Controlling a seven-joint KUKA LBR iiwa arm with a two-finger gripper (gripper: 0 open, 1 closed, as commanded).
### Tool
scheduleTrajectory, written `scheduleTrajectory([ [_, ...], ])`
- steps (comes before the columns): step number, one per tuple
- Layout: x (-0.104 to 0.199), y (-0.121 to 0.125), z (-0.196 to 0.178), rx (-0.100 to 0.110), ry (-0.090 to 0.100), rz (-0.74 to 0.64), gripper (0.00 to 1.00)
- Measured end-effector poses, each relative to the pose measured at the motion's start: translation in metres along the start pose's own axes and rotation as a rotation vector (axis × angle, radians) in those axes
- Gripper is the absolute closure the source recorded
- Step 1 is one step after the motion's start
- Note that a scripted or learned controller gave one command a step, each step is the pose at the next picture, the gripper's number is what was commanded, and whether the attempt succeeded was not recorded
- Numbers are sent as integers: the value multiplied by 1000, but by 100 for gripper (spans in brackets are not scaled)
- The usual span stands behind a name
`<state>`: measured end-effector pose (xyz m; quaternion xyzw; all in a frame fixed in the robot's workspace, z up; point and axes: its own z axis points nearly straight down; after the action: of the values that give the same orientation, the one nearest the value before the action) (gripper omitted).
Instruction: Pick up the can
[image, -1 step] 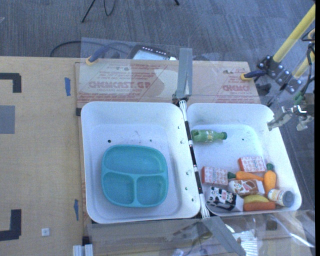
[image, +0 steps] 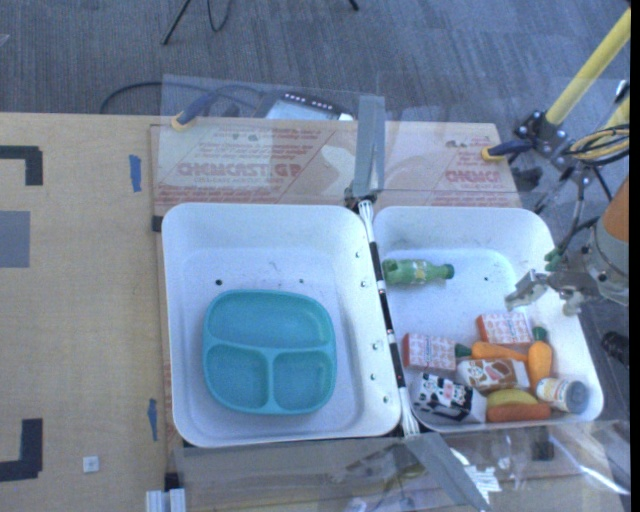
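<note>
Left bin (image: 190, 240) carries just the teal divided plate (image: 268, 350). Crossing to the right bin (image: 470, 218): green bottle (image: 417, 270) lying flat up top, snack packs clustered low. The can (image: 563, 393) lies on its side in the near-right corner, silver end facing right, touching the carrot (image: 540, 362). The gripper (image: 547, 290) hovers at the right rim, fingers spread and empty. The can lies nearer the camera and slightly right of it, so I'd judge a short drop toward that corner.
</note>
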<state>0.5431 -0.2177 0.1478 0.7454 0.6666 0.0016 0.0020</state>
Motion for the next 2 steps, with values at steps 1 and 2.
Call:
scheduleTrajectory([
  [1, 6, 18, 12, -29, 1, 138, 0],
  [2, 7, 19, 13, -48, 2, 204, 0],
])
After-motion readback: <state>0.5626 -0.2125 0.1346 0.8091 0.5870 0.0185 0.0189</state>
